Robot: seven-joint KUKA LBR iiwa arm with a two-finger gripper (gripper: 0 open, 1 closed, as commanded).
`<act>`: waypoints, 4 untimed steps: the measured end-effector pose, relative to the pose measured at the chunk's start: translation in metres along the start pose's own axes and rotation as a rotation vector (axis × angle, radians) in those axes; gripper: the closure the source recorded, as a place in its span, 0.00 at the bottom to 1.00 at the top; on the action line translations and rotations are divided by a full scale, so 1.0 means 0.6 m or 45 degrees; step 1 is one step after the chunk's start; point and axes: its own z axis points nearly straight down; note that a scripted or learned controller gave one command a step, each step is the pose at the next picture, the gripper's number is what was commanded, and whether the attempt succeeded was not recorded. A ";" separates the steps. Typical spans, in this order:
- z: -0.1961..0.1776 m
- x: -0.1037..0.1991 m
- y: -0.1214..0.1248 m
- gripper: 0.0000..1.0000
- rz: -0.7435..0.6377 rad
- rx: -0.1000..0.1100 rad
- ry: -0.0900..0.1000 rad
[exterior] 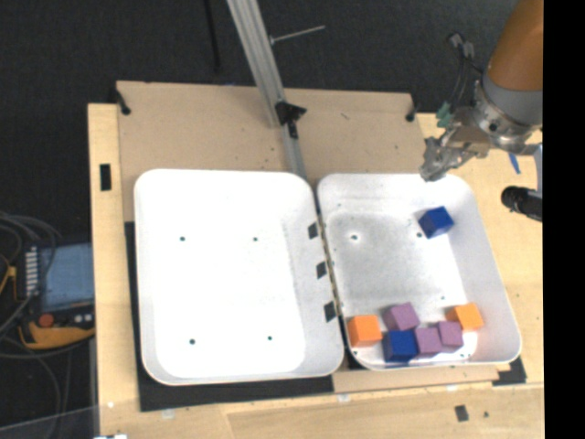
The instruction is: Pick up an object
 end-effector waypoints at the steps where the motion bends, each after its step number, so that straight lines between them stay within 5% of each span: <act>1: 0.032 0.092 -0.006 1.00 -0.001 0.003 0.001; 4: 0.094 0.327 -0.051 1.00 -0.001 0.005 0.001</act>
